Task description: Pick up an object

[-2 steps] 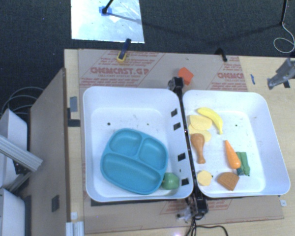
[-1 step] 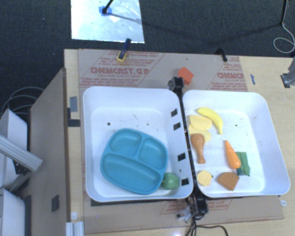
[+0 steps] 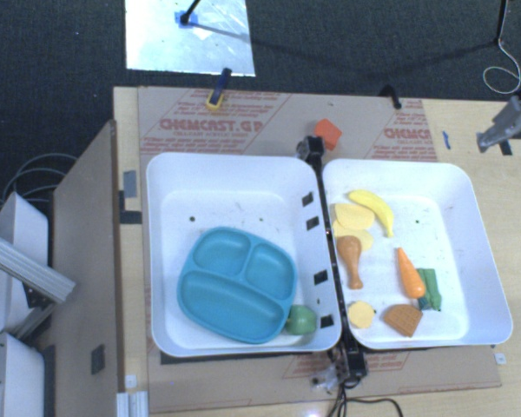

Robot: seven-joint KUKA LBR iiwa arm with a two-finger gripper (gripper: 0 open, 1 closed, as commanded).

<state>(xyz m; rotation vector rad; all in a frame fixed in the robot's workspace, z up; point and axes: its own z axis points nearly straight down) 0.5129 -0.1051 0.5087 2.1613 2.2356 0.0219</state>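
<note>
**Toy food waits in right bin as arm sits at surface's edge**

Two shallow white bins sit side by side on a tan surface [image 3: 243, 120] lined with a printed cardboard sheet [image 3: 269, 115]. The left bin [image 3: 169, 198] carries a blue divided tray [image 3: 236, 283] with a green ball [image 3: 301, 320] touching its lower right corner. The right bin [image 3: 469, 233] holds the toy food: a yellow banana [image 3: 375, 208] near the top, pale yellow slices [image 3: 352, 220] just beside it, a brown drumstick [image 3: 352, 259] below them, an orange carrot [image 3: 408, 272] lying against a green piece [image 3: 430, 287], a round yellow disc [image 3: 361, 314] and a brown wedge [image 3: 404, 320] near the front wall. An orange block [image 3: 328, 132] rests on the cardboard behind the bins. A grey end effector [image 3: 506, 127] shows at the far right, above the surface's edge and well apart from the objects; whether it is open or closed cannot be told. Beyond the surface lies dark carpet [image 3: 52, 42] with a shiny silver sheet [image 3: 189, 24] and trailing cables [image 3: 26, 176].
</note>
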